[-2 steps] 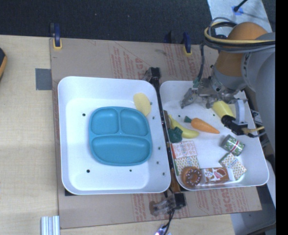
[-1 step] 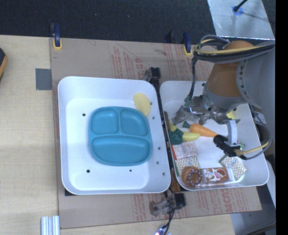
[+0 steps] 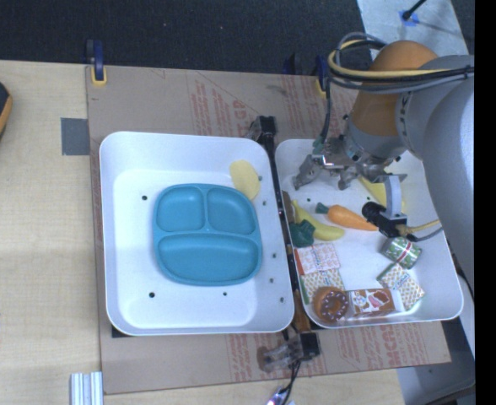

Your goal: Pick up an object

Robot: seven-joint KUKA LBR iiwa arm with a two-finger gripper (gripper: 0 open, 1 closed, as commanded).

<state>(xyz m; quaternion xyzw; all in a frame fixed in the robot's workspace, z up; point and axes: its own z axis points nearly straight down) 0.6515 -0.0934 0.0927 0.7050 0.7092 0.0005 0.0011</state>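
White plastic makes up both shallow bins on your bench. The left bin (image 3: pixel 113 226) carries a blue three-compartment plastic plate (image 3: pixel 207 233) near its middle, and a pale yellow rounded toy piece (image 3: pixel 245 178) lies just beside the plate's far right corner, close to the bin's right wall.

The right bin (image 3: pixel 438 264) holds the clutter you can pick from. An orange toy carrot with a green tip (image 3: pixel 347 216) lies across the middle, and a yellow banana-shaped toy (image 3: pixel 325 232) sits just beside it toward the left wall, next to a dark green piece (image 3: pixel 303 230). Along the near edge you have a brown round cookie-like disc (image 3: pixel 330 304), a printed flat packet (image 3: pixel 320 258), another printed packet (image 3: pixel 370 300), a small patterned box (image 3: pixel 401 283) and a small green can lying on its side (image 3: pixel 400 251).

Your grey gripper (image 3: pixel 332 170) hangs over the far part of the right bin, above its far left corner, with its metal fingers (image 3: pixel 305 175) splayed apart and nothing between them.
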